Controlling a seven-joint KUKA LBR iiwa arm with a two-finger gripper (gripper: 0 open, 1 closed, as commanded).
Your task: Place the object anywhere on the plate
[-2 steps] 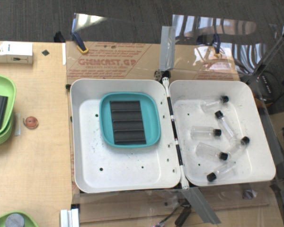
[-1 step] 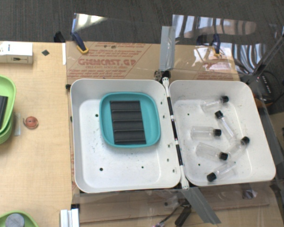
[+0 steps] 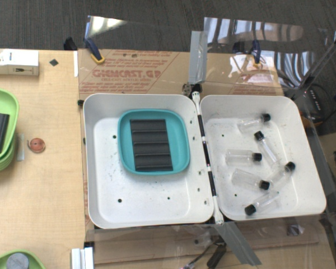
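Capped clear vials (image 3: 257, 170) lie scattered in right bin (image 3: 308, 150); teal plate (image 3: 182, 142) in left bin (image 3: 101, 178)

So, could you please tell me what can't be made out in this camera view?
- Clear vials in the right bin: see-through bodies blend into the white floor; only the black caps read clearly, so the exact count is uncertain.
- Green plates at the left edge: cut off by the frame.
- Teal plate: its dark ridged insert is unidentifiable.

Dark carpet (image 3: 157, 4) beyond wooden bench (image 3: 45, 206)
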